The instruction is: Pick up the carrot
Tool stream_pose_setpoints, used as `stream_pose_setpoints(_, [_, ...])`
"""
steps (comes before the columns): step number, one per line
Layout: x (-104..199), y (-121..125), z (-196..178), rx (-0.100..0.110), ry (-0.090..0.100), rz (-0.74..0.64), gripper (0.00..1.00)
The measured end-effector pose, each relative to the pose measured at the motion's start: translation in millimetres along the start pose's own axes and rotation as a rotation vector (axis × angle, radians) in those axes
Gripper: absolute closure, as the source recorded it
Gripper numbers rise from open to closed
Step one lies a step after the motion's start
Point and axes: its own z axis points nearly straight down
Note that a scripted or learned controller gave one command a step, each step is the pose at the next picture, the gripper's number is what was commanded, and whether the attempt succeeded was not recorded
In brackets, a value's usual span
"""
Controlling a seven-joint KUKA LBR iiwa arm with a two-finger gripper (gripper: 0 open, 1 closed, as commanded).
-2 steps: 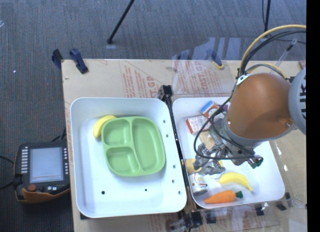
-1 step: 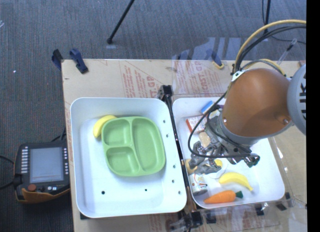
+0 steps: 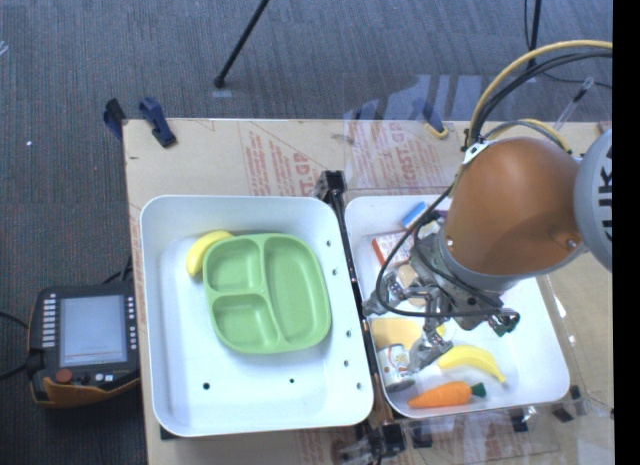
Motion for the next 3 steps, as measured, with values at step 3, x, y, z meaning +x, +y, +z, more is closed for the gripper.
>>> stream_pose_setpoints(3, [39.1,-78.7,120.9,0.007,-0.013,-0.199,0.0])
